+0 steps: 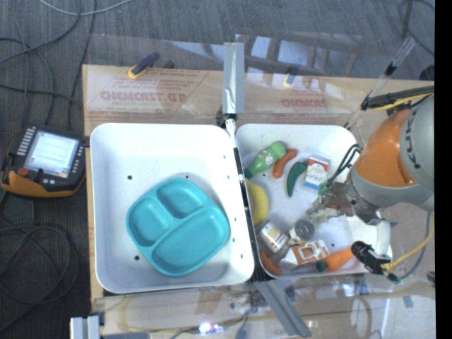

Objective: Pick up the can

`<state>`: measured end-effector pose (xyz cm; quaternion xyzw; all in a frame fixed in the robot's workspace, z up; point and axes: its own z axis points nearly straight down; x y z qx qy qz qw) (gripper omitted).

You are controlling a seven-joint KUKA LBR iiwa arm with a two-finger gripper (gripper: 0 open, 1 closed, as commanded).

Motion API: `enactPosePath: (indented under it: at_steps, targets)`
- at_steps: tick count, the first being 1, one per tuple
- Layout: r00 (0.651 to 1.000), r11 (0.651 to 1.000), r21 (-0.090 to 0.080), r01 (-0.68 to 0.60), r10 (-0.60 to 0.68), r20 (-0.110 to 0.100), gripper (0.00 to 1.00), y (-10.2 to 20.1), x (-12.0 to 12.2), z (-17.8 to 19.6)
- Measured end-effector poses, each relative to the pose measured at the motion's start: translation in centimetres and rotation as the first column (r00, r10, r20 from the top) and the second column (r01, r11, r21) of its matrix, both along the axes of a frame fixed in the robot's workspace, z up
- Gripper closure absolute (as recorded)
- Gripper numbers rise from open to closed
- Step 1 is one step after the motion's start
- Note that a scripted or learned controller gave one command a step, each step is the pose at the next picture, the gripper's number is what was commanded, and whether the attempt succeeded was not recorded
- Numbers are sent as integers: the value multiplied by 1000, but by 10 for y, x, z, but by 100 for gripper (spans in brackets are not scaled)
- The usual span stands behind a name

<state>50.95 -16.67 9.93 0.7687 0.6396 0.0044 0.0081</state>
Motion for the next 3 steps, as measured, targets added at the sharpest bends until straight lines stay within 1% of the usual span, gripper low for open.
enactPosePath:
  at_steps: [1, 2, 3]
  targets:
    - [988, 988, 9, -154, 154, -20, 100, -20, 14, 14]
    - [988, 988, 9, -154, 154, -20, 0, -20, 14, 14]
    - [990, 990, -5, -140, 140, -7, 0, 13, 7, -10]
